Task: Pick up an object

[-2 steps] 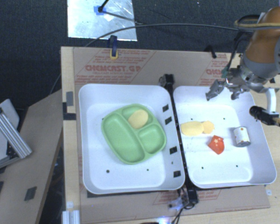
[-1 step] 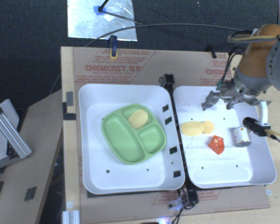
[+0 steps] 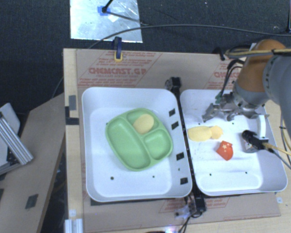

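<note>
My gripper hangs over the back of the right bin, open, with nothing between its fingers. Just in front of it on the bin floor lies a pale yellow food piece, a short gap below the fingertips. A small red piece lies to the right of the yellow one. In the left bin sits a green divided plate, and a yellow lump rests in its upper compartment.
The grey arm with its orange band covers the right bin's back right corner. A black fitting with a cable hangs near the right wall. A black divider with clips runs between the bins.
</note>
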Action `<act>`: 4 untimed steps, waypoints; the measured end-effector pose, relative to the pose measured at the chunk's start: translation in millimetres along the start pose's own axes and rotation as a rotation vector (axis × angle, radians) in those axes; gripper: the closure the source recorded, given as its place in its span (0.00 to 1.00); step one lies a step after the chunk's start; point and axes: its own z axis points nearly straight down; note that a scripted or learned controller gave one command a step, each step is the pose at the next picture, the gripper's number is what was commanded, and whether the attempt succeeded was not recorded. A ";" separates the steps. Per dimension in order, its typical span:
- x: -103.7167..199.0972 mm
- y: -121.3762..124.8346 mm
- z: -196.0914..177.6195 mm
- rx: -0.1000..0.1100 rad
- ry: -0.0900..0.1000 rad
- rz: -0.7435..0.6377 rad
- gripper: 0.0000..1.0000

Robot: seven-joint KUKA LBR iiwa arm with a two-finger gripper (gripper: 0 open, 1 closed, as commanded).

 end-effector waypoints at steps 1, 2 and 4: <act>-0.4 2.1 -15.0 -0.007 -0.002 0.001 1.00; -0.1 8.2 -79.6 -0.011 -0.002 -0.002 1.00; -2.8 20.1 -151.5 -0.007 -0.001 -0.003 1.00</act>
